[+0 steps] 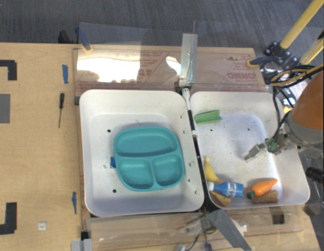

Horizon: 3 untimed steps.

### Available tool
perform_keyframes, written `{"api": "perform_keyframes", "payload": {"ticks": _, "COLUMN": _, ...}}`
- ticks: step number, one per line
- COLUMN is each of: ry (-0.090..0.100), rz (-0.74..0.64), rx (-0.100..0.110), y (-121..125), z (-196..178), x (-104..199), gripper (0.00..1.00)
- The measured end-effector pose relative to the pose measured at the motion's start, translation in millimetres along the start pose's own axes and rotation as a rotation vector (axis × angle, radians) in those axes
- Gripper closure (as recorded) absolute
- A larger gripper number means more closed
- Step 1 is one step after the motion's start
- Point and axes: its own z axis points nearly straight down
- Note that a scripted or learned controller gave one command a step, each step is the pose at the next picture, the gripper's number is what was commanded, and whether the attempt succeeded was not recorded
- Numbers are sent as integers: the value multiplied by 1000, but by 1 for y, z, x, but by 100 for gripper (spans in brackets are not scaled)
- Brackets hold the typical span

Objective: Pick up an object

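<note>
Nearest to us, along the front wall of the right bin (287, 120), we see a row of small things: a yellow banana (209, 170), a blue bottle (231, 188) lying on its side, an orange carrot (265, 185), and a brown piece (268, 196) tucked under the carrot that we cannot identify. All of them lie below and somewhat left of the tool (253, 152), apart from it. The tool reaches in from the right over the bin floor, its grey tip low and slanted; it is small and blurred, so we cannot tell how its fingers stand, and we see nothing between them. The arm (308, 114) behind it is cut off by the frame edge. Up and to the left of the tool, a green block (207, 116) rests near the bin's back wall. Far to its left, the left bin (94, 119) holds a teal divided plate (148, 157), with a small blue bit (113, 162) touching the plate's left edge, too small to name. Both bins sit on the counter (31, 156).
</note>
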Motion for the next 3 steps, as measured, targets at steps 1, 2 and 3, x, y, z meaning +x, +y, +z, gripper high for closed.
{"api": "perform_keyframes", "payload": {"ticks": 1, "ry": 10, "rz": -93, "rx": 10, "y": -33, "z": -12, "x": 67, "gripper": 0}}
{"api": "perform_keyframes", "payload": {"ticks": 2, "ry": 16, "rz": -141, "rx": 7, "y": -55, "z": 7, "x": -9, "gripper": 0}}
{"api": "perform_keyframes", "payload": {"ticks": 3, "ry": 9, "rz": 214, "rx": 13, "y": -45, "z": -4, "x": 28, "gripper": 0}}
